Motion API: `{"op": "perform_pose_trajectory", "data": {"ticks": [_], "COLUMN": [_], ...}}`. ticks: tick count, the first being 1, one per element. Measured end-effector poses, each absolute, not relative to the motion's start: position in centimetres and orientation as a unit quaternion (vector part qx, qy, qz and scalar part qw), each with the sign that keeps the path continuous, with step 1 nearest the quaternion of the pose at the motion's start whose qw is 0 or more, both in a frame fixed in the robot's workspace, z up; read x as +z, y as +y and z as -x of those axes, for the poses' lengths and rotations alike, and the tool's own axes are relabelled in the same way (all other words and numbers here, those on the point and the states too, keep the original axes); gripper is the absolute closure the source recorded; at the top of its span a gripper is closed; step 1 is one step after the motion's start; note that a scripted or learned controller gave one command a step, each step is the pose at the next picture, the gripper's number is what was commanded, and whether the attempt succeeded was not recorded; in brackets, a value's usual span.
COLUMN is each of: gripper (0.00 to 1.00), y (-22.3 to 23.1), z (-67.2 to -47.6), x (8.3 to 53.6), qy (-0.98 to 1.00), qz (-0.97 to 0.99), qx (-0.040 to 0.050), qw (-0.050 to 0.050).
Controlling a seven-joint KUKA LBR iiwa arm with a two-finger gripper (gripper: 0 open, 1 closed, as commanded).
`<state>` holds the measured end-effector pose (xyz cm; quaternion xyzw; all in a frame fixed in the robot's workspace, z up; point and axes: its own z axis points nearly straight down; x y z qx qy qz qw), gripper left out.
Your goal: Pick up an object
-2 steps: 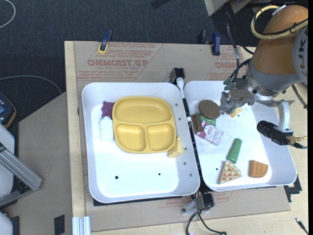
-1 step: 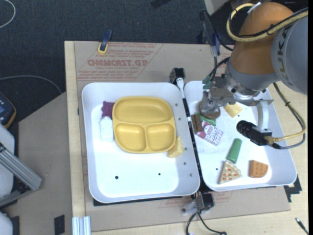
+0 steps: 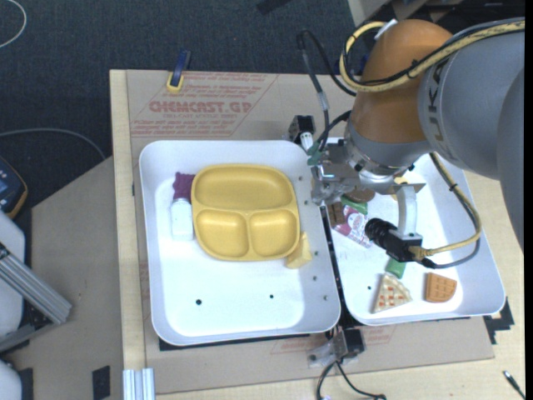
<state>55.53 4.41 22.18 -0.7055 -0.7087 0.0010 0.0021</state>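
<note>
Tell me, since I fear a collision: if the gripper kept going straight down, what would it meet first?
Probably the crumpled wrapper lying in the right bin beneath the gripper; depth is unclear.

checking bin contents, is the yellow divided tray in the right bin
No, the yellow divided tray lies in the left bin, beside a small white bottle.

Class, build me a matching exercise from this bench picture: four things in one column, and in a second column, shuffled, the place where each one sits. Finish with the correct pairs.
Things
1. yellow divided tray
2. pizza slice toy
3. waffle toy
4. small white bottle

Places
A. right bin, near its front right corner
B. left bin, against the tray's left side
C. middle of the left bin
D. right bin, near the front edge, left of the waffle

Pairs: 1-C, 2-D, 3-A, 4-B
</note>
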Motion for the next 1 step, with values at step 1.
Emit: {"op": "perform_pose_trajectory", "data": {"ticks": [1], "gripper": [1.00], "y": [8.76], "z": [-55.22], "x": [21.81], "qy": [-0.709], "qz": [0.705], "qx": [0.0009], "qw": [0.002]}}
